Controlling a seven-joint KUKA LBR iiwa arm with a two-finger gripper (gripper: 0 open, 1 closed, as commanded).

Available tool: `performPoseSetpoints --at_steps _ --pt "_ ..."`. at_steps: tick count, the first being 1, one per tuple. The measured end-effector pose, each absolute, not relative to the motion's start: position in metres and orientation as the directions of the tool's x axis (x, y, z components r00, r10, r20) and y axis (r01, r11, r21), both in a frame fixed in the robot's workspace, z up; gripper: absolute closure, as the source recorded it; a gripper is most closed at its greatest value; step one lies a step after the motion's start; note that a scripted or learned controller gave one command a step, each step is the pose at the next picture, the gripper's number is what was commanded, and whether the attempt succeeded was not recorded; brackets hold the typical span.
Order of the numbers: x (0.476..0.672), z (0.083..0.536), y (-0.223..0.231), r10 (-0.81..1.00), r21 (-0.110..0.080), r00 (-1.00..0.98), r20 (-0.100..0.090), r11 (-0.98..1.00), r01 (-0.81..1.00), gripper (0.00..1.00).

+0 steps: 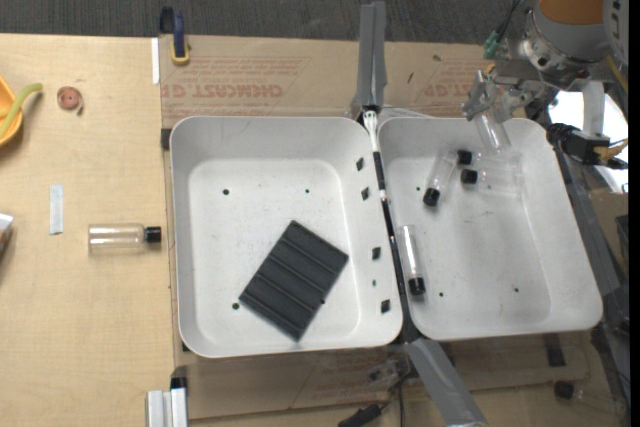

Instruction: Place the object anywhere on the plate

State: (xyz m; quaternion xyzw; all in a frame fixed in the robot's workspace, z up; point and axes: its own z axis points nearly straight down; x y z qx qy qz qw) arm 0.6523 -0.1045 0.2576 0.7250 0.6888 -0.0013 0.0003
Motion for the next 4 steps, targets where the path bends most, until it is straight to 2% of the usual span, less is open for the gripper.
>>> performPoseSetpoints --at_steps 1,2,3,4 --pt "0.587 0.219 -0.048 0.999 -0.005 0.039 -0.001 -0.039 0.999 1.0" --pt "0.658 0.218 0.022 0.993 -0.003 0.118 -0.003 -0.118 0.993 1.0" --pt "0.563 0.224 0.08 0.999 -0.004 0.042 -0.002 -0.042 0.999 1.0" --pt "0.492 0.132 0.171 0.995 -0.006 -0.101 -0.002 0.101 0.995 1.0"
